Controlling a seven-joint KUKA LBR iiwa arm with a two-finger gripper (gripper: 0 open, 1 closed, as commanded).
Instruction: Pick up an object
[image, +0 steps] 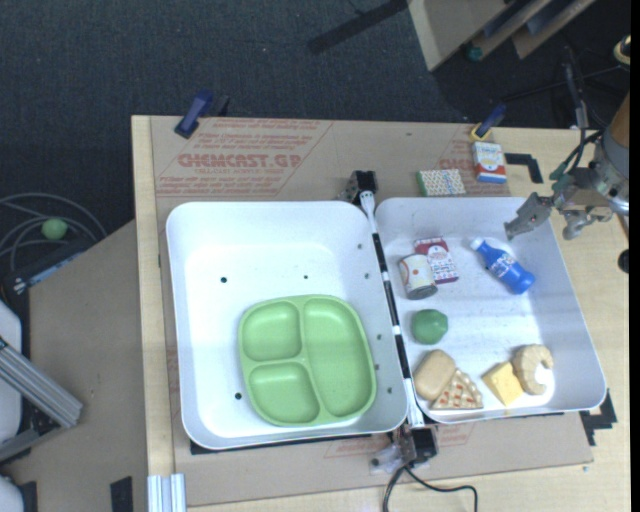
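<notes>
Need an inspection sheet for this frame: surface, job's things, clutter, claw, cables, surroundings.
Surface: cardboard-topped bench bearing a left bin and a right bin side by side.
Job's things: right bin holds a blue bottle, a can, a small red-and-white box, a green ball, and toy food along its near edge.
Clutter: green divided plate in the left bin; two small cartons on the bench behind the right bin.
Claw: claw above the right bin's far right corner, nothing between its fingers.
Cables: coiled cable on the floor at left.
Surroundings: dark carpet.
</notes>
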